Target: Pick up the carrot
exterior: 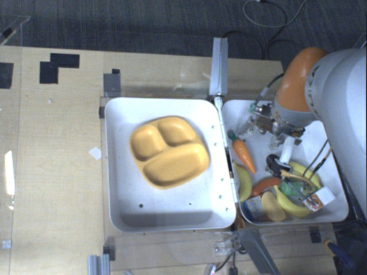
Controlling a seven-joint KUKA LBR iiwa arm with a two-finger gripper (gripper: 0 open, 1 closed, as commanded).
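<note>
The carrot (243,155) lay in the right bin (335,213), close along its left wall, with its green end toward the far edge. The gripper (262,124) hung over the bin's far part, near that green end and not around the carrot. Whether the gripper stood apart or together could not be told.

You had two bins side by side. The left bin (123,211) held one divided dish (170,152) at its centre. In the right bin (312,145) the carrot (243,155) lay beside the left wall — one banana (245,183) just in front of it, more bananas (295,204) heaped toward the front right.
</note>
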